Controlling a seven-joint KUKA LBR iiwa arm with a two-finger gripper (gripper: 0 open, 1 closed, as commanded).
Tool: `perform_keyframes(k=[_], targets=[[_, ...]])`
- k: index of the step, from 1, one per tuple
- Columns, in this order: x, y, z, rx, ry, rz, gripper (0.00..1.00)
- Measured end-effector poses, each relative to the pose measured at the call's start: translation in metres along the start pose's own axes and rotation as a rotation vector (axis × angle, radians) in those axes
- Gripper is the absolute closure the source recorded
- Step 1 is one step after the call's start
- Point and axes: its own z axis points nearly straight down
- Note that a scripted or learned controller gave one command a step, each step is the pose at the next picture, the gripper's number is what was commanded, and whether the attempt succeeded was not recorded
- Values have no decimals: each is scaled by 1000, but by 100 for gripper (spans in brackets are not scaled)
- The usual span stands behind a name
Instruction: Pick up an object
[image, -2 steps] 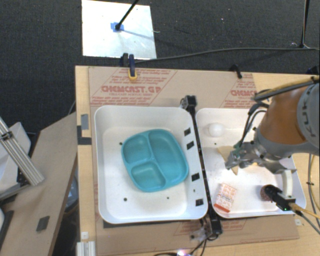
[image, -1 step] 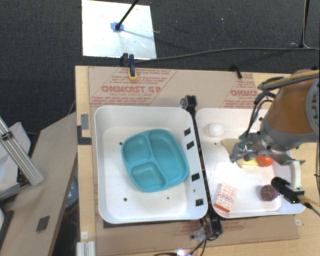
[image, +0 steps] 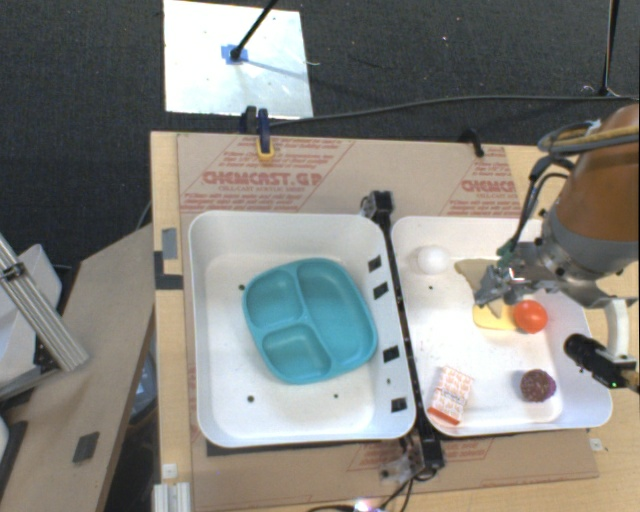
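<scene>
Two white bins sit side by side on my bench, and my pincer (image: 497, 283) hangs over the right bin (image: 445, 330), close above a flat yellow piece (image: 488, 318). Whether my pincer is apart or together, I cannot tell from this slant; nothing is visibly clamped in it.

The things within reach, all in the right bin: that yellow piece, pale and thin, lying flat, with an orange ball (image: 530, 317) touching its right edge, round and glossy. One white ball (image: 432, 259) rests near the bin's far left corner, well apart from the others. One dark purple, bumpy ball (image: 538, 385) lies toward the near right corner. One small white packet (image: 451, 392) with red print lies tilted at the near edge; its print is too small to read. So five loose things here: three balls, one yellow piece, one packet.

The left bin (image: 225, 330) holds one teal plate (image: 309, 320) with three compartments, turned at an angle.

Behind the bins, the brown board (image: 300, 175) reads "CHEMCAST GP" in red, printed twice that I can see, the right one partly cut off by my arm.
</scene>
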Motion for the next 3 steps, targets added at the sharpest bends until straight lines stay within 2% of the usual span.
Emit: perform_keyframes(k=[1, 2, 3], targets=[[51, 26, 11, 5, 3, -6, 100], [103, 48, 5, 5, 3, -6, 100], [154, 61, 20, 7, 3, -5, 100]])
